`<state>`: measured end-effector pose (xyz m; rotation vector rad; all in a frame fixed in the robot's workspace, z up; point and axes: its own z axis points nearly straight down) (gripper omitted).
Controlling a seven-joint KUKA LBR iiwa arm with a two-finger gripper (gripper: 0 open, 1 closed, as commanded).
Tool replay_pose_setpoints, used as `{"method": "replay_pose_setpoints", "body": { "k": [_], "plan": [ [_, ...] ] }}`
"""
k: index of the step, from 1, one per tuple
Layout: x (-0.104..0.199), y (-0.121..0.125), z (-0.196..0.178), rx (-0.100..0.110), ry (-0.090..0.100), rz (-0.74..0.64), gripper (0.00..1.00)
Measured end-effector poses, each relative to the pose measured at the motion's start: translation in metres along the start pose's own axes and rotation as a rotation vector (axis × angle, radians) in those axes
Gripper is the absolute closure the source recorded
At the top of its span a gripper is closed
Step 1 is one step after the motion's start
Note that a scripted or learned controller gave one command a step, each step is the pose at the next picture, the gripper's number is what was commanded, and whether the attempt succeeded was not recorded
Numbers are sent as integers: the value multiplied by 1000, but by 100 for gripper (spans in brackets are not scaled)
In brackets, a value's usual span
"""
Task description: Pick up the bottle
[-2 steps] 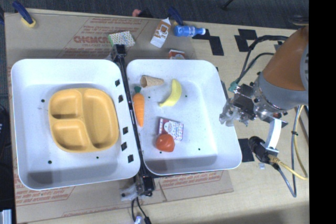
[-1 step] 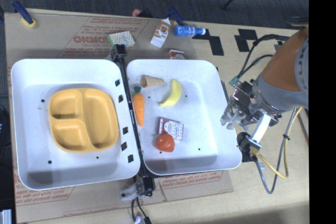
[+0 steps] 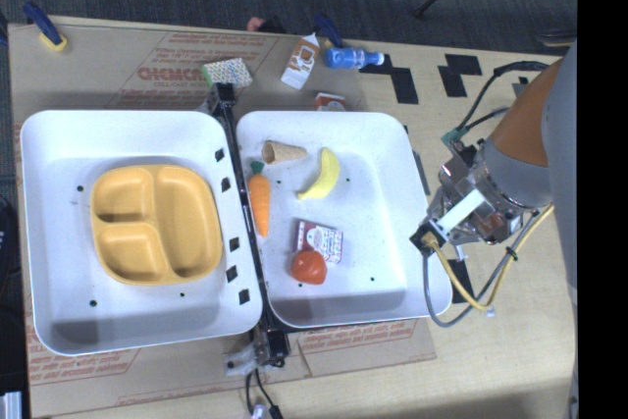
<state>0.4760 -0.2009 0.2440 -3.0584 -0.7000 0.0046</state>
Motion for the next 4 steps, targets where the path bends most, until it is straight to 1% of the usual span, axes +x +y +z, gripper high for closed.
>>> {"method": "replay_pose_setpoints", "body": {
  "k": [1, 3, 4],
  "plan": [
    [-4, 9, -12, 0, 0, 225, 100],
    [-3, 7, -31, 11, -5, 209, 100],
    [-4, 8, -4, 2, -1, 241, 100]
  ]
}}
